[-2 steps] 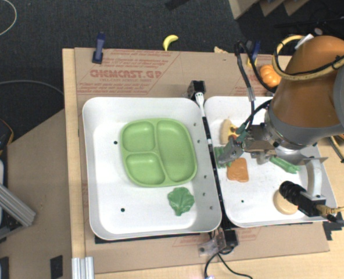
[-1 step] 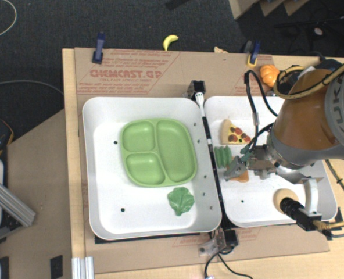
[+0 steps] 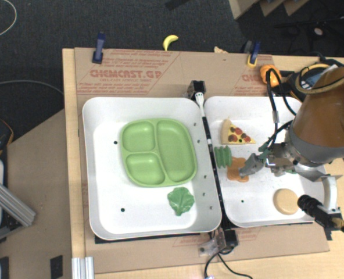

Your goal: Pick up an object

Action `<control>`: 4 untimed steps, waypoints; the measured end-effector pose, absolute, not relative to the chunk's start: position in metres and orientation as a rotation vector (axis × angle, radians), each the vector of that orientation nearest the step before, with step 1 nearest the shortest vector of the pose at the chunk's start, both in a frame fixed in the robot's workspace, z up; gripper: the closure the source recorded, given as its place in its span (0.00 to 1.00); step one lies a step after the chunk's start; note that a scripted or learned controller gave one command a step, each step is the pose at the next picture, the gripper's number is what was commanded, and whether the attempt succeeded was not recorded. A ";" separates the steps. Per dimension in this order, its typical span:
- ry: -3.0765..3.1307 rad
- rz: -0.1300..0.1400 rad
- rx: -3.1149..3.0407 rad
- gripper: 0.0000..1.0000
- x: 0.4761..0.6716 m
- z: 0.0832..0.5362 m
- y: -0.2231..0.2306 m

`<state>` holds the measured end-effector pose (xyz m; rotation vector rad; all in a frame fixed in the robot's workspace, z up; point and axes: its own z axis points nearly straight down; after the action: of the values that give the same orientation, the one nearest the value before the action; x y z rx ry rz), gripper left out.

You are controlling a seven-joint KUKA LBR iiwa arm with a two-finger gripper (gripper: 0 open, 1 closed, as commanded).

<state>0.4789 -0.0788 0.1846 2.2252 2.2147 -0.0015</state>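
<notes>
Orange toy (image 3: 237, 173) is lying near the right bin's (image 3: 259, 217) left wall, beside the green piece (image 3: 222, 156); your claw (image 3: 251, 166) is hovering over it, fingers apart. You are risking nudging it against the wall.

Both shallow bins, the left bin (image 3: 99, 156) and the right bin (image 3: 259, 214), look like smooth white plastic with a slight sheen. The divided green plate (image 3: 158, 151) appears to be matt plastic, evenly coloured. The bench top (image 3: 131, 71) looks like brown cardboard or fibreboard, matt, printed with red lettering. The arm (image 3: 326, 121) shows a glossy orange band over smooth grey casing. The round tan disc (image 3: 287, 201) looks matt.
</notes>
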 end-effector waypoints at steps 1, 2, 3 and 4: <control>2.223 0.003 2.216 0.00 0.504 0.185 -0.054; 2.211 0.021 2.209 0.00 0.481 0.368 -0.066; 2.219 0.003 2.217 1.00 0.480 0.369 -0.065; 2.232 -0.007 2.222 1.00 0.479 0.308 -0.020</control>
<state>0.4787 -0.0198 0.3075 2.2216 2.2316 -0.0067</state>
